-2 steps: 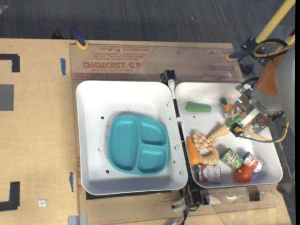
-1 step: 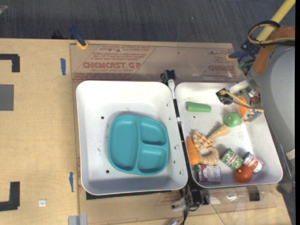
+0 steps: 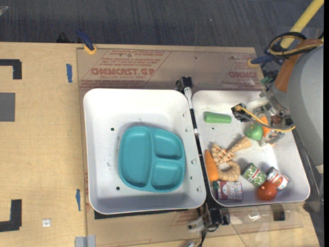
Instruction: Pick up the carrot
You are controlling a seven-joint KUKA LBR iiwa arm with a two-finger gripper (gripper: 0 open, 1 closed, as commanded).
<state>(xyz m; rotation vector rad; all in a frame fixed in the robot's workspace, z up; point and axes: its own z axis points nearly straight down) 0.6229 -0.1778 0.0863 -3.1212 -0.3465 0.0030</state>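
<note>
The carrot (image 3: 211, 166) is a short orange stick lying along the left wall of the right bin (image 3: 298, 161), beside a pale braided bread piece (image 3: 226, 158). My gripper (image 3: 268, 123) hangs low over the bin's far right part, well to the right of the carrot and apart from it. Right under it sit a green round fruit (image 3: 253, 133) and a small orange piece (image 3: 266, 131). Nothing shows clearly between the gripper's parts.
The right bin also holds a green block (image 3: 217, 118), a red-labelled can (image 3: 229, 190), a green can (image 3: 253, 174), another small can (image 3: 277, 178) and a red tomato (image 3: 266, 191). A teal divided plate (image 3: 152, 158) lies in the left bin (image 3: 97, 138).
</note>
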